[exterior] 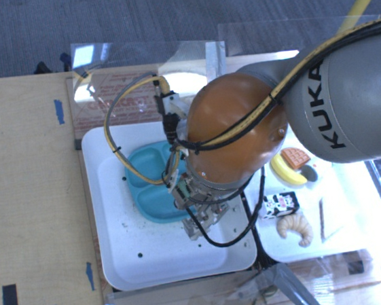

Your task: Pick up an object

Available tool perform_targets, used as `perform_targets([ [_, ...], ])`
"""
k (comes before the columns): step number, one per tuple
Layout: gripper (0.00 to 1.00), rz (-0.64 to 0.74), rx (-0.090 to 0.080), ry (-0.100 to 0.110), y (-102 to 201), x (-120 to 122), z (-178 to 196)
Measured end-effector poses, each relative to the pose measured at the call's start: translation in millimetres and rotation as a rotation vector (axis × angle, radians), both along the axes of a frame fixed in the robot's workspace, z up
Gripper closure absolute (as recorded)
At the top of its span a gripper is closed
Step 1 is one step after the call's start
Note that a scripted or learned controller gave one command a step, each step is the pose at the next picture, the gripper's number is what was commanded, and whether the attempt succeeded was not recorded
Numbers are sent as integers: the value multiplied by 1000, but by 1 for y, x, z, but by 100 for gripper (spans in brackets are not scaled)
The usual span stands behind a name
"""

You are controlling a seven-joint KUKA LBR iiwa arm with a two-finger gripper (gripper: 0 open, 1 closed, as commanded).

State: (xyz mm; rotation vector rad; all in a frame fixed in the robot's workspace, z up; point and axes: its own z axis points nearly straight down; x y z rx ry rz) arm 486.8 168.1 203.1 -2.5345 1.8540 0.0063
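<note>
A blue divided dish (150,182) lies in the left white bin (119,245), partly hidden under the arm. My gripper (202,222) hangs just right of the dish's lower edge, over the bin's floor. The orange wrist band and cables hide most of it. In the right bin (336,227) lie a yellow banana (287,170), a reddish-orange piece (295,156), a black-and-white carton (280,204) and a tan croissant (296,227).
The large grey and orange arm (308,107) covers the divide between the bins and much of the right bin. A wooden board (32,200) lies left of the bins. A yellow cable (120,105) loops over the left bin's far side.
</note>
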Motion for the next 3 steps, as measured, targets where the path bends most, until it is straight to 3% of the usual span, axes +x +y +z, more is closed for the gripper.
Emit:
perform_targets([
  [1, 100, -295, 0, 0, 60, -9, -10],
  [3, 100, -952, -1, -1, 49, -7, -14],
])
